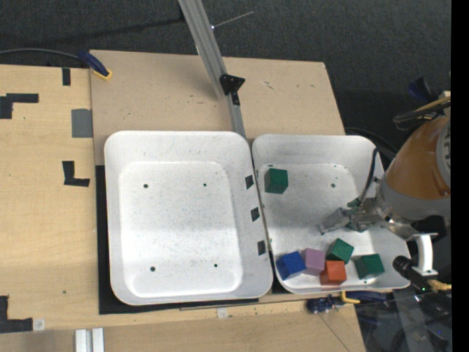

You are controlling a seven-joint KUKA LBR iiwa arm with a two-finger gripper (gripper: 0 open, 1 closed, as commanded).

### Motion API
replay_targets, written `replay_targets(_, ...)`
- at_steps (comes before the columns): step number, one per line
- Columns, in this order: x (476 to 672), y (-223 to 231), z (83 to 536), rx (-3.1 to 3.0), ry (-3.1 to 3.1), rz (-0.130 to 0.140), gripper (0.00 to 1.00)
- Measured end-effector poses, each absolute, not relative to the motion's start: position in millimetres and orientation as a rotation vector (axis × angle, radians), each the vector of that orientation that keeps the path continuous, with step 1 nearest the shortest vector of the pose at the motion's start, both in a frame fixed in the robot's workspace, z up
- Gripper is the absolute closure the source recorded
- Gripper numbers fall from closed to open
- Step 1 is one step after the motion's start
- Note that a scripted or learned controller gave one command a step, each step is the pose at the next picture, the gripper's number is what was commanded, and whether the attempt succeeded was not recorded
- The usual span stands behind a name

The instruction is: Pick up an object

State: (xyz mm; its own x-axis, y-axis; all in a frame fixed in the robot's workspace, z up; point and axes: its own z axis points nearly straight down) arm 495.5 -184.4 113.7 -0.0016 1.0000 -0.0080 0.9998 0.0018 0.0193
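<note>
My gripper [338,220] hangs low inside the right bin [308,147], over its bare floor near the right wall. Just below it lies a cluster of cubes along the front wall: a blue cube [291,264], a purple cube [314,259], an orange-red cube [334,272] and two green cubes [341,251] [368,265]. The nearer green cube sits a short way under the gripper, apart from it. Another green cube [276,180] stands alone at the bin's back left. Nothing shows in the gripper's grasp.
The left bin [117,152] sits beside the right one, sharing a raised middle rim. A slanted metal rail [209,42] runs from the top down to the bins' junction. The arm's orange band [421,167] overhangs the right bin's right wall.
</note>
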Motion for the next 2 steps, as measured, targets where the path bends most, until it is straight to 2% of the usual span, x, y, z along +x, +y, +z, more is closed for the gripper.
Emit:
replay_targets(1, 489.3, -182, 114, 2.222, 2.225, -0.002, 1.00)
replay_targets(2, 490.4, -171, 168, 2.216, 2.222, 0.003, 1.00)
